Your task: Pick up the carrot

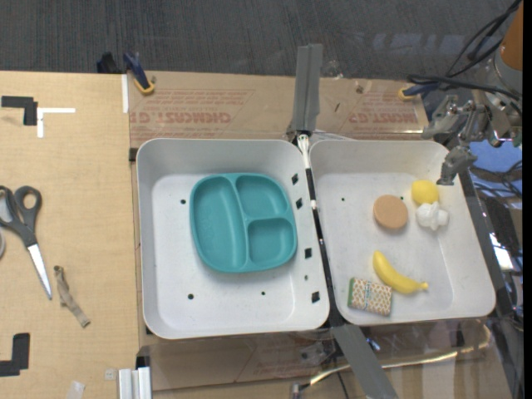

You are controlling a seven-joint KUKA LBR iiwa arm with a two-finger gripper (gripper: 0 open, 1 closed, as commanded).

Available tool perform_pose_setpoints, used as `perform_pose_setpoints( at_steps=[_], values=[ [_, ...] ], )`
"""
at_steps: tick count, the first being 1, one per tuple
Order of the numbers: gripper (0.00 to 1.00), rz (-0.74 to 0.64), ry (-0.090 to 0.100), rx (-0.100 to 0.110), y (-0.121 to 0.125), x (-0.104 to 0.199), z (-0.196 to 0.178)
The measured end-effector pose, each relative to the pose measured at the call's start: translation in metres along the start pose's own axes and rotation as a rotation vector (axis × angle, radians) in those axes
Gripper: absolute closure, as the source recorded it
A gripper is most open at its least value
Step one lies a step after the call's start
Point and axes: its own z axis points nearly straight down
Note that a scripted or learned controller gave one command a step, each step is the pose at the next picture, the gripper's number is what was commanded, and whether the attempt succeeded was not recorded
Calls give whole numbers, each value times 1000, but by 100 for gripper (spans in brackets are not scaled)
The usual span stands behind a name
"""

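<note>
Camera view: claw [450,169] just beside lemon [425,192]

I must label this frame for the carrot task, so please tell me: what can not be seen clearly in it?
- Carrot: none of the items in the right bin reads clearly as one; the tan disc is too small to identify.
- End effector: small, against cables at the bin's far right corner; its state is unclear.
- Small patterned packet: print too small to read.
- Scissors: cut off by the left edge.
</note>
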Motion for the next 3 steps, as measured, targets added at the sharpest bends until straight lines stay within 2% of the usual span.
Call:
perform_pose_setpoints(
  at_steps=[1, 2, 3],
  values=[
    [0, -83, 2, -1, 39, 49, 123],
    [0, -86, 0, -1, 67, 101, 187],
    [0, 306, -2, 0, 3, 2, 187]
  ],
)
